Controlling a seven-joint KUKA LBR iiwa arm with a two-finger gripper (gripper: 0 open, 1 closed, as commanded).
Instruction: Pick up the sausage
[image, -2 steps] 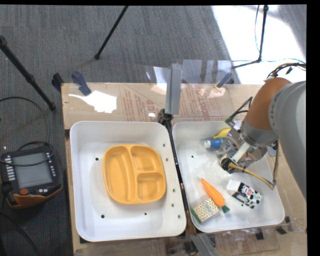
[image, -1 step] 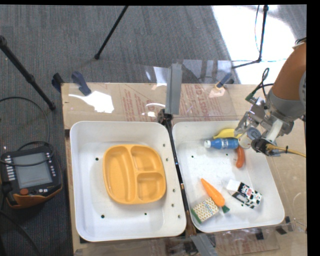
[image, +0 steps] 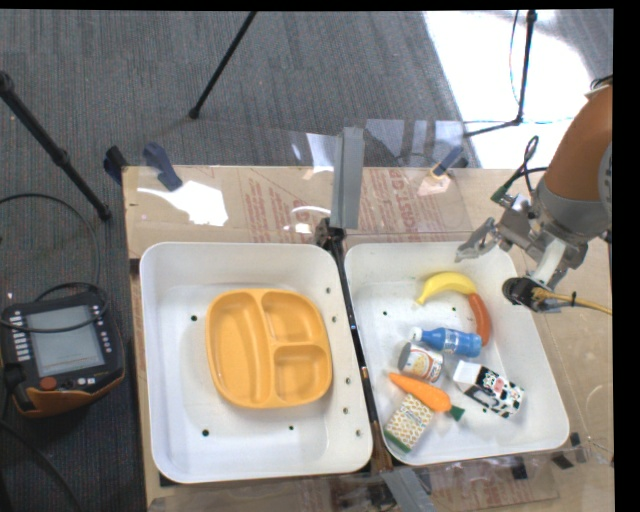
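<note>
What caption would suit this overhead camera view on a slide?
Gripper above the right bin's far edge, sausage lying beside the banana; yellow tray in the left bin.

bench board (image: 400, 195): red printed lettering, reversed, unreadable | small carton (image: 408, 422): print too small to read

the tabletop (image: 250, 200) bears two white bins side by side: the left bin (image: 170, 300), the right bin (image: 385, 270), edges touching.
</note>
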